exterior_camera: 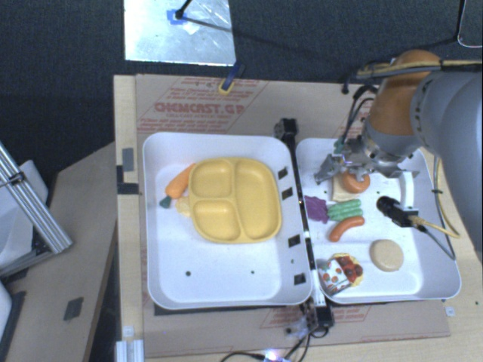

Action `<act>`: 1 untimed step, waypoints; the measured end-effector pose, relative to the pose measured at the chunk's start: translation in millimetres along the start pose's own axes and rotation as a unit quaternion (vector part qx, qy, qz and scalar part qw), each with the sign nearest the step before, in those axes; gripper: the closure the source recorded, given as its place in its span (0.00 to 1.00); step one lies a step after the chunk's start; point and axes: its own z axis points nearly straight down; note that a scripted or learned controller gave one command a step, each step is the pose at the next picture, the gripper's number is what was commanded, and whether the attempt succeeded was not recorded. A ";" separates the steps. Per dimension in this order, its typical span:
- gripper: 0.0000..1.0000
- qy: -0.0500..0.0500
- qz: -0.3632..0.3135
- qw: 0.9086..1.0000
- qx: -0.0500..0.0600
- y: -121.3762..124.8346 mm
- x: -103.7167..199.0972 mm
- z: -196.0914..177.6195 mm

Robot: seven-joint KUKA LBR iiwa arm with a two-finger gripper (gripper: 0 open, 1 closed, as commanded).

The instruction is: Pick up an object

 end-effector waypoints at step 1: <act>0.00 -0.003 0.001 1.000 -0.010 5.1 -2.6 7.3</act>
